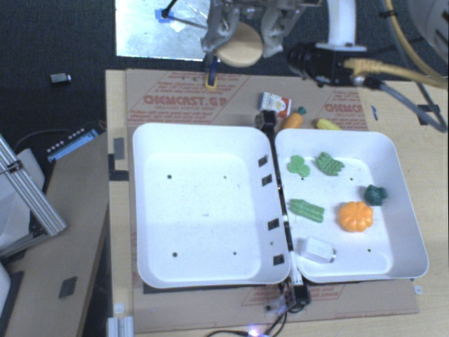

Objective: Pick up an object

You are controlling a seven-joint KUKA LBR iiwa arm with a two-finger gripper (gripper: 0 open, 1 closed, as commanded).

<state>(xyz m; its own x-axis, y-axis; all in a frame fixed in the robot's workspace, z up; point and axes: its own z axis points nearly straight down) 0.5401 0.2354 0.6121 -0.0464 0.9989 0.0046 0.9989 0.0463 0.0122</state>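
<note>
A tan, rounded piece [239, 48], bun-like in shape, sits between the fingers of the gripper [242, 42] at the top centre of the frame, lifted well above the bench and beyond the far edge of both bins; the claw is clenched on it, one metal finger at each side. As a judgement, the pick itself looks done and the step in hand is the carry: the next move calls for holding the grip steady while the arm travels, since a smooth rounded piece could slip from a two-point pinch. The right bin [405, 188], at centre right, holds an orange pumpkin [356, 216], a dark teal piece [374, 194], three green pieces [306, 210] and a pale translucent item [317, 249] near its lower edge. The left bin [140, 188] shows bare white floor with a few dark specks. Just beyond the bins' far rim, on the printed cardboard sheet [175, 100], lie a carrot-like piece [292, 120], a small yellow piece [327, 125] and a small white-and-red packet [273, 103]. Dark carpet and a shiny plate [151, 20] fill the upper left.
</note>
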